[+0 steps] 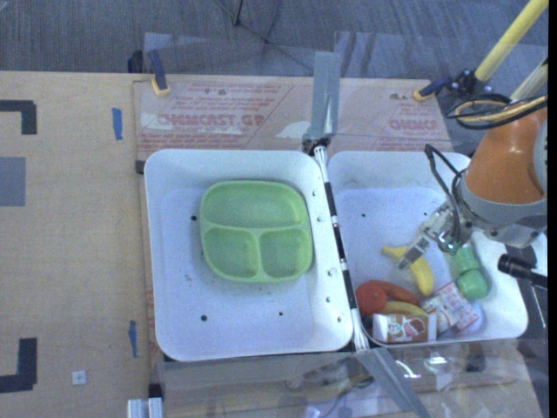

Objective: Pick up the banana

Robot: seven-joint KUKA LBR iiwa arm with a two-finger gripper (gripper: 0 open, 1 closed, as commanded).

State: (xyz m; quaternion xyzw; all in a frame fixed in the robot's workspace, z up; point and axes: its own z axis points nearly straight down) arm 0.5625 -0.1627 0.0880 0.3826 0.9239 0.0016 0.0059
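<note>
The banana [419, 272] is a small yellow fruit lying in the right bin [383, 207], towards its front right, with one end pointing left. My gripper [427, 242] hangs from the orange-banded wrist [505, 168] just above the banana's upper left end, close to it or touching it. I see nothing lifted off the bin floor.
Close around the banana lie a red fruit [372, 296], a second yellow piece [403, 307], two green items [470, 273] and two small cartons [406, 326]. The left bin [174, 259] holds a green divided plate [256, 231]. A yellow pole and cables stand at the back right.
</note>
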